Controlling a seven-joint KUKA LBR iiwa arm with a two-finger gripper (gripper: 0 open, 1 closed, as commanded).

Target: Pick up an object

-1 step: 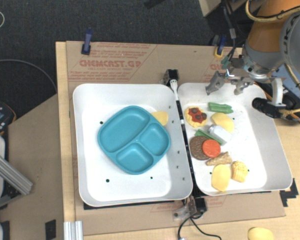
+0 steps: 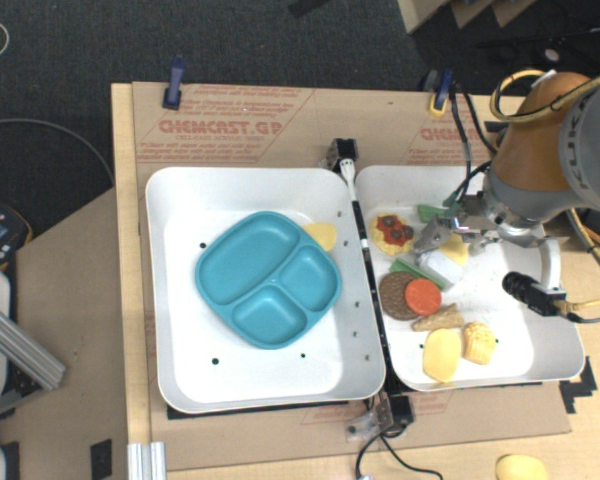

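Now | gripper point(image 2: 442, 236) low in right bin point(image 2: 550, 363) (grip state unclear) | toy food point(image 2: 425, 298) crowds left wall | right side open

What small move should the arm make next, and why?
Probably a short descent. The pincer hangs over the toy food in the right bin, near a pale block, and I see nothing between its tips. Lowering onto that block looks like the nearest chance at a grasp.

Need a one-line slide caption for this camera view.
Grey KUKA arm reaches over the right white bin of toy food; a blue sectioned plate fills the left white bin.
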